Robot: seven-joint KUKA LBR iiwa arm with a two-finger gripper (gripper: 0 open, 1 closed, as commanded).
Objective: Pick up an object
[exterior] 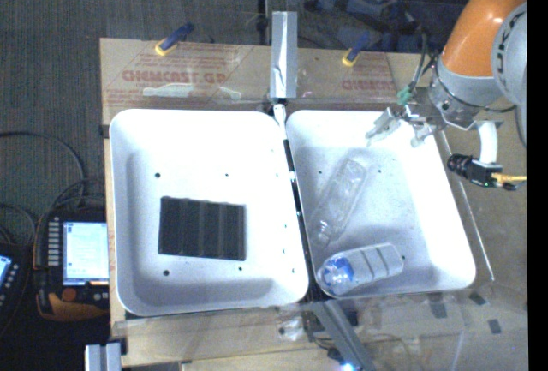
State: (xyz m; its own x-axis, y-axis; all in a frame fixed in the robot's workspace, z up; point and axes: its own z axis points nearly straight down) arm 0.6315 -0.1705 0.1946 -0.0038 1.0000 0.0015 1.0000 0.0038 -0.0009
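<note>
A dark ribbed mat (202, 228) lies flat on the floor of the left bin (128, 146), well to the left of the divider (292, 181) where the two white bins meet. Just right of that divider, in the right bin (445, 215), a clear plastic bottle (341, 194) lies on its side, slanting from upper right to lower left. Below it and farther from the divider, a second bottle with a blue cap (360, 266) lies near the bin's front edge, its cap end pointing back toward the divider.

Farthest from the divider, the gripper (401, 126) hangs over the right bin's back right corner, carried by the grey arm with its orange band (479, 26). Its two fingers stand apart with nothing between them, and it appears to sit above the bin floor, not touching either bottle.

The task looks to be at its approach stage: no object is yet in the grasp. The clear bottle is the nearest candidate, lying just below and to the divider side of the gripper. The next move would call for shifting toward the divider, turning the wrist so the fingers straddle the bottle across its narrow width, then descending. Both bottles are smooth and round, so a grip off the middle could let one roll or slip away.
</note>
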